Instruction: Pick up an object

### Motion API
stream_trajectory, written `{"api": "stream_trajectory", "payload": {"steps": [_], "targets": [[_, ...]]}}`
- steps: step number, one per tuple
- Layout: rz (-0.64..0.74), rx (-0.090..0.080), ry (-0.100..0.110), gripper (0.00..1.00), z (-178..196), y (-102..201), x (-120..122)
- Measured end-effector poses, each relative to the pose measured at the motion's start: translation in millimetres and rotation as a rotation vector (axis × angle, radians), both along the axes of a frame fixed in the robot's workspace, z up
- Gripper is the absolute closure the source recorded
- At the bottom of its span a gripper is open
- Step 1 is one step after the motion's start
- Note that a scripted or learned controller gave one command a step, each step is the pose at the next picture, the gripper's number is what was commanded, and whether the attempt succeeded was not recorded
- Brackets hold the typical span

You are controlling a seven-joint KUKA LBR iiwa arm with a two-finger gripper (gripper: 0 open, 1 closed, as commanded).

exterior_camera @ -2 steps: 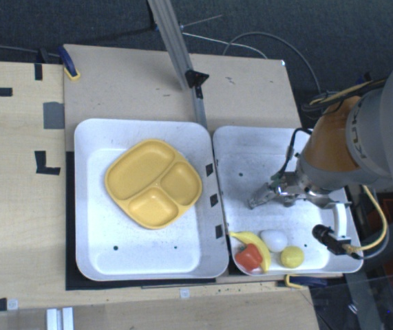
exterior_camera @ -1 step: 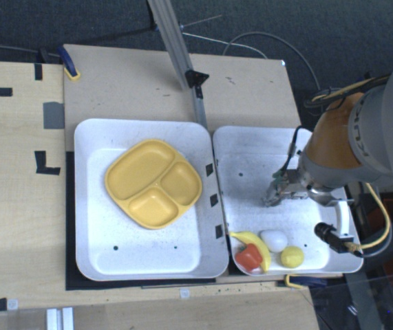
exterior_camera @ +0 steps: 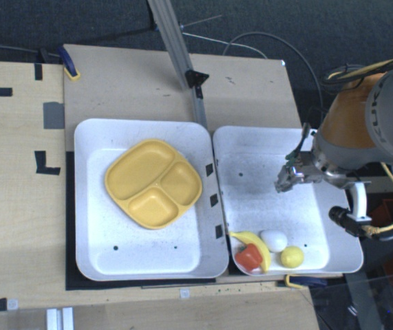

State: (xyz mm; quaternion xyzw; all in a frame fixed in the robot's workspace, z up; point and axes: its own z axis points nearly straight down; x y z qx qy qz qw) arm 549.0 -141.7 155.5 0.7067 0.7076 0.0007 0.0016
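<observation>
Four items crowd the right bin's (exterior_camera: 251, 150) near corner: banana (exterior_camera: 254, 240), tomato (exterior_camera: 249, 256), egg (exterior_camera: 274, 239), lemon (exterior_camera: 292, 256). Gripper (exterior_camera: 285, 181) well apart from them; finger state indiscernible. Risk: crowding and bin wall block a clean pinch.

Two white bins (exterior_camera: 89, 184), one yellow divided plate (exterior_camera: 153, 183), and four small items (banana (exterior_camera: 251, 239), red piece (exterior_camera: 249, 256), white egg (exterior_camera: 274, 240), yellow ball (exterior_camera: 292, 256)).

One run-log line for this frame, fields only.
end effector: above right bin, nothing seen held | fruit cluster: right bin near edge | yellow tray: left bin
</observation>
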Motion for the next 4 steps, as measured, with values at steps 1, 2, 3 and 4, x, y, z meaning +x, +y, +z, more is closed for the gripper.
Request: {"api": "stream_trajectory", "payload": {"steps": [1, 2, 3, 4], "targets": [[0.0, 0.0, 0.0, 1.0, 44, 0, -4], [0.0, -0.001, -0.003, 1.0, 105, -7, -3], [0.004, 0.002, 0.005, 1.0, 94, 38, -4], [0.006, 0.002, 0.006, 1.0, 85, 93, 9]]}}
